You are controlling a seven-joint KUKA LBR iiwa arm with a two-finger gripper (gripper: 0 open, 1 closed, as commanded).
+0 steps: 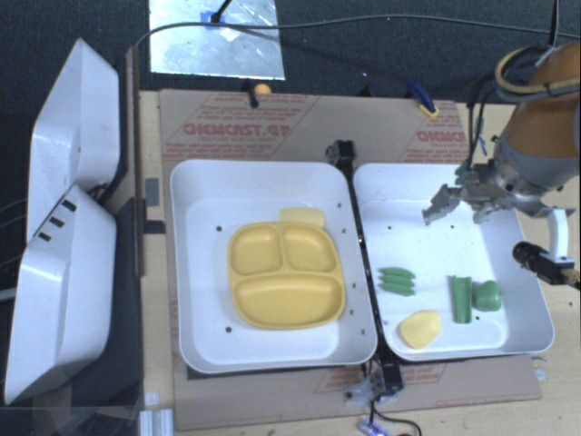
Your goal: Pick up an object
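Note:
My gripper [442, 206] hangs over the back part of the right bin [413, 187], its grey fingers pointing left with a gap between them and nothing held. In front of it, on the bin floor, lie a green pea pod [397, 281], a long green piece [462, 299] with a round green piece [488, 295] beside it, and a pale yellow lump [420, 328] near the front edge. All of these sit well apart from the gripper.
The left bin [204, 198] holds a yellow divided plate [285, 273] with a small pale yellow block [302, 217] at its back edge. A black divider clamp [341, 152] sits between the bins. Cables run behind the bench.

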